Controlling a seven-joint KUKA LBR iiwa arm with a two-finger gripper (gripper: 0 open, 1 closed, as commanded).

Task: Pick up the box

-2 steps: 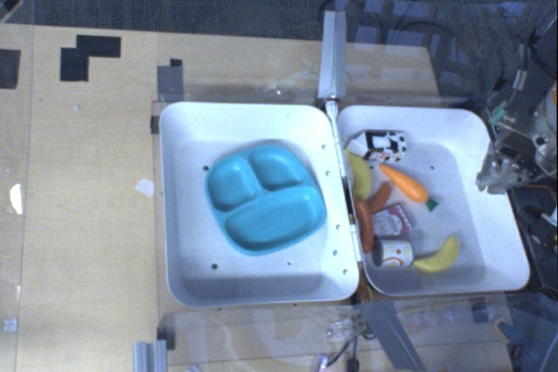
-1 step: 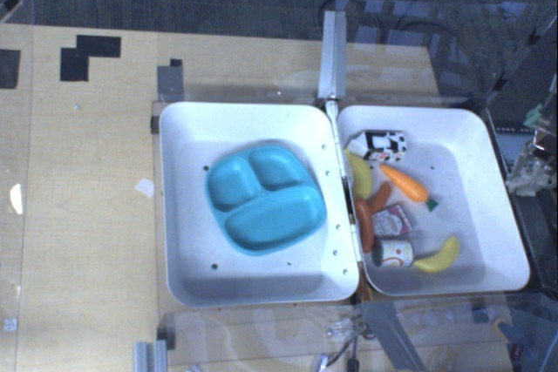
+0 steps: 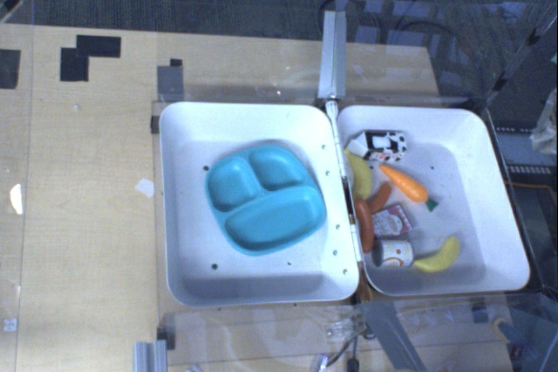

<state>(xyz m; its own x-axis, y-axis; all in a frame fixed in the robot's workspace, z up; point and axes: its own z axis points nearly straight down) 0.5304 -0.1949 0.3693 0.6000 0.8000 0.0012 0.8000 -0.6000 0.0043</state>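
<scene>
Two shallow white bins; right bin (image 3: 488, 152) w/ small pink-purple cardboard box (image 3: 391, 221), label blurred, partly overlapped by red-brown sausage (image 3: 369, 213).

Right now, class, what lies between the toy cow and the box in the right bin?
The orange carrot, lying slantwise between cow and box, in the camera view.

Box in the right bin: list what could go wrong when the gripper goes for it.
1. The box lies packed between a sausage, a carrot and a small can; fingers may catch a neighbour instead.
2. It looks flat and tilted, so a grasp from above may slip.
3. It sits near the wall between the bins, which may leave little room to come down.
</scene>
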